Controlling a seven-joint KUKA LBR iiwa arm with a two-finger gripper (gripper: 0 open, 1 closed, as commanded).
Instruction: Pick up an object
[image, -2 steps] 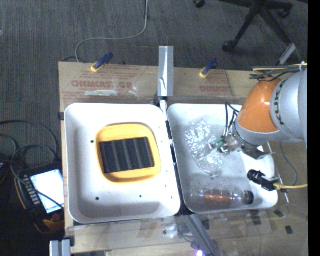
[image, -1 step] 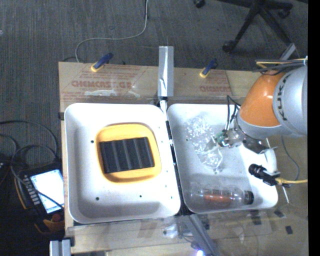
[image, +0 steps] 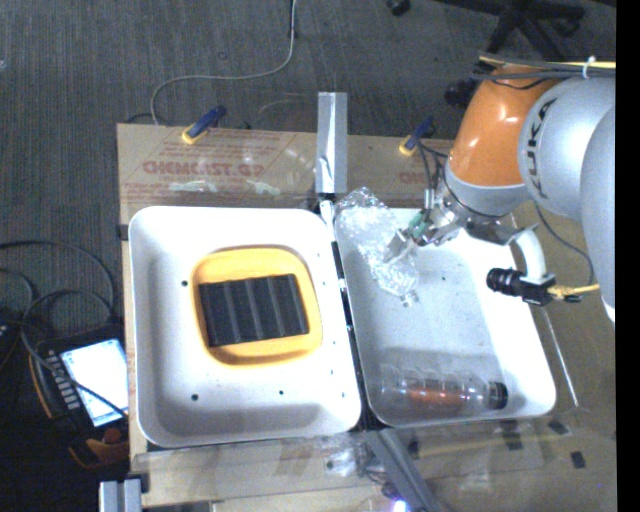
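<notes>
In the right bin (image: 470, 300), a crumpled piece of clear plastic (image: 375, 240) lies against the far left corner. A clear plastic bottle (image: 440, 392) with a brownish inside lies on its side along the near wall. My gripper (image: 418, 236) hangs low over the far part of this bin, at the right edge of the crumpled plastic; whether it touches the plastic is unclear. A yellow tray-like object with a black ribbed top (image: 255, 305) rests in the middle of the left bin (image: 160, 250).
The grey and orange arm (image: 520, 130) comes in from the upper right, over the right bin's far right corner. A black fitting (image: 510, 282) sticks out beside the wrist. Cardboard (image: 220, 165) lies behind the bins. A handheld screen (image: 85, 375) sits left of the bench.
</notes>
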